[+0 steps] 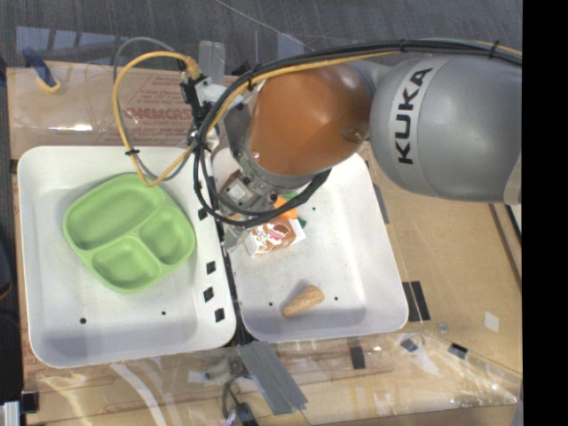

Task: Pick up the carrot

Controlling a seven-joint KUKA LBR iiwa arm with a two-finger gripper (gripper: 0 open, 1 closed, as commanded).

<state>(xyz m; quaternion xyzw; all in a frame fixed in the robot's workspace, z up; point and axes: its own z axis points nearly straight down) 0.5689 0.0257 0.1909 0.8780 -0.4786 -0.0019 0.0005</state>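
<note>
Carrot (288,202): a small sliver of orange, with a hint of green just beside it, lying in the right-hand white bin (355,256) toward its eleven o'clock corner. Mostly hidden beneath the arm's wrist; shape and pose hard to tell, possibly lengthwise toward two o'clock.

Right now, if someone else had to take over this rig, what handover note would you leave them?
Gripper: hidden under the arm's wrist, low over the right bin near its left wall; finger state cannot be told.
Carrot: a small orange piece shows just below the wrist in the right bin, probably the carrot, mostly covered.
Nearby: a small printed carton beside it, a tan cone-shaped item toward the front. Green divided plate sits in the left bin.
Done: arm positioned over the carrot. Left: confirm a grasp, then lift.
</note>
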